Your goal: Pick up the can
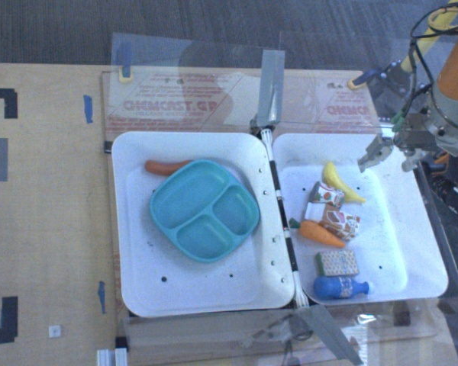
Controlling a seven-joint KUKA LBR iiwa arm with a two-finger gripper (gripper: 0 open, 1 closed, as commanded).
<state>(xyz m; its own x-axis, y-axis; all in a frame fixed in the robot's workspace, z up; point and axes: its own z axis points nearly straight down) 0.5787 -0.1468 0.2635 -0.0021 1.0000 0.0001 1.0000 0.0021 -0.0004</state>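
Can (pixel 327 196), small, white and red, lies tipped on its side in the right bin (pixel 424 273), wedged among toy groceries: a yellow banana (pixel 337 179) just above it, a printed carton (pixel 342 223) touching it below, a carrot (pixel 320 234) beside that. Farther toward the camera sit a speckled box (pixel 337 263) and a blue bottle (pixel 340 287). Above the bin's far right corner the gripper (pixel 391 157) hangs with its two fingers spread wide and nothing between them, well apart from the can, seemingly poised for a descent not yet begun. The tight cluster may leave the fingers little room. In the left bin (pixel 133 280) a teal divided plate (pixel 204 210) covers part of an orange sausage (pixel 166 167).
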